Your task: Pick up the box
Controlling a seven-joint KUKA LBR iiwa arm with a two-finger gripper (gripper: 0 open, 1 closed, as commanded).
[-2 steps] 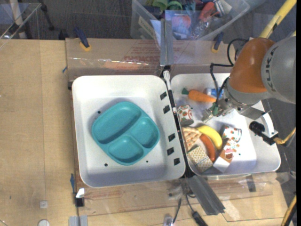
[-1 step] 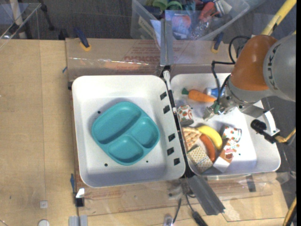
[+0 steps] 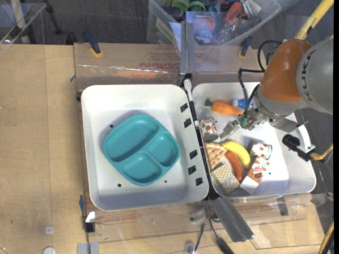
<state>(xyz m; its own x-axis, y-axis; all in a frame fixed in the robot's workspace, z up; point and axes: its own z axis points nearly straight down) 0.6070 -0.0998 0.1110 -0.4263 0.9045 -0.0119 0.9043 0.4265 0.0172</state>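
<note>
Tan wood bench (image 3: 37,142), bearing two white bins side by side. All places are given from the banana (image 3: 237,152), which lies yellow and curved in the middle of the right bin (image 3: 296,181).

1. Box (image 3: 226,177): small, brown and cream patterned, nearer than the banana and slightly to its left, by the bin's near wall. It lies on the bin floor among the other pieces, with nothing gripping it.
2. Orange-red oblong piece (image 3: 238,167): directly under the banana's near side, between the box and item 3.
3. White carton with red print (image 3: 255,169): near-right of the banana, close beside it.
4. White printed cup or can (image 3: 262,151): just right of the banana, tipped over.
5. Waffle-like tan piece (image 3: 215,153): just left of the banana, against the divider.
6. Teal plate (image 3: 140,150): three compartments, well left of the banana, in the left bin (image 3: 95,105).
7. Small white printed item (image 3: 207,127): beyond and left of the banana.
8. Hand (image 3: 237,124): just beyond the banana, low over the bin, well apart from the box. Whether it is open or closed cannot be told, and nothing is seen in its grasp.
9. Carrot (image 3: 225,108): orange with a green top, beyond the hand.
10. Arm (image 3: 283,70): grey with an orange band, beyond and right of the banana.
11. Clear tub (image 3: 212,9) of coloured toys: farthest, past the bins.
</note>
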